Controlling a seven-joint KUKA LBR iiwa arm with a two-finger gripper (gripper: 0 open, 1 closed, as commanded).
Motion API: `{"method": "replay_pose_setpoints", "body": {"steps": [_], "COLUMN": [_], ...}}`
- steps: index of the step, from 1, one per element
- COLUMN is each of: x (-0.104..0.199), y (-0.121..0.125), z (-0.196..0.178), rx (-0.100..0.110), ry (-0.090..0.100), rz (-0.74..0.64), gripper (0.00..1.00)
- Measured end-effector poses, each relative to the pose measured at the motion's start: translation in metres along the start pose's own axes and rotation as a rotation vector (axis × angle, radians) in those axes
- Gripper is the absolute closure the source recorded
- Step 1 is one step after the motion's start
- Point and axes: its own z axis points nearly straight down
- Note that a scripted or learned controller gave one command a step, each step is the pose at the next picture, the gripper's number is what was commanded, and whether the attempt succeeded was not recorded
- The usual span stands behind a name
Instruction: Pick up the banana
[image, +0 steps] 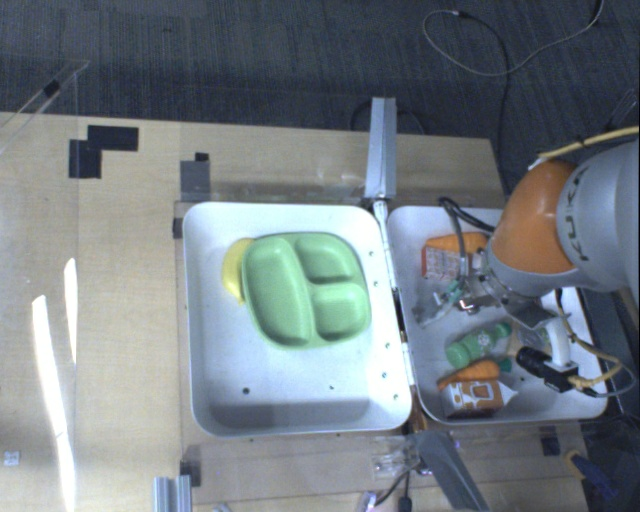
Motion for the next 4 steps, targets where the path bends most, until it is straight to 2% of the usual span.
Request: {"method": "replay_pose_setpoints", "body": {"steps": [4], "x": [0.0], "y": [0.0], "z": [0.0], "rx": [0.0], "ry": [0.0], "rz": [0.0], "gripper": [0.0]}}
